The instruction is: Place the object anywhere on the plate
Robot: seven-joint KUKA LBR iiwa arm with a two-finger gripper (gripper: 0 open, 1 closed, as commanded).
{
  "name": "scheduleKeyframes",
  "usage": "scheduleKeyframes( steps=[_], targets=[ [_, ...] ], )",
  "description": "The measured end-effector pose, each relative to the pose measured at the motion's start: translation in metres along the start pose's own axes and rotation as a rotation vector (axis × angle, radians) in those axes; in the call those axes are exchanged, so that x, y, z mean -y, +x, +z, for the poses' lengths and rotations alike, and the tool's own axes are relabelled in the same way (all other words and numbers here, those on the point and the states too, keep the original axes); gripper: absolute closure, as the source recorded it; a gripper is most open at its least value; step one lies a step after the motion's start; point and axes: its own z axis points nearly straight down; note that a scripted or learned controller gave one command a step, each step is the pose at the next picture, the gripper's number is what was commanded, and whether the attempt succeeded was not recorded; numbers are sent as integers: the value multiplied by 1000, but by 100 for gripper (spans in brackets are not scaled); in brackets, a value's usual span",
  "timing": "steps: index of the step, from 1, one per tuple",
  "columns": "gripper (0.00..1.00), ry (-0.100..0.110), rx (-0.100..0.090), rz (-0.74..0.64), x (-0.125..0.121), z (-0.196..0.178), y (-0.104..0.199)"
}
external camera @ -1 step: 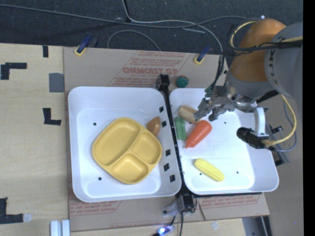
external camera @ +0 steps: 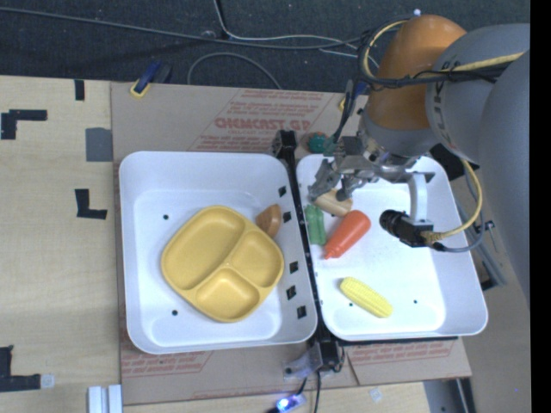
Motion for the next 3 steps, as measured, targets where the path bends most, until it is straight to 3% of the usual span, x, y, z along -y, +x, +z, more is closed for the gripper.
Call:
scheduleKeyframes(
  steps=[3],
  targets=[
    [100, 0, 1, -2, -28, 4, 172]
  ],
)
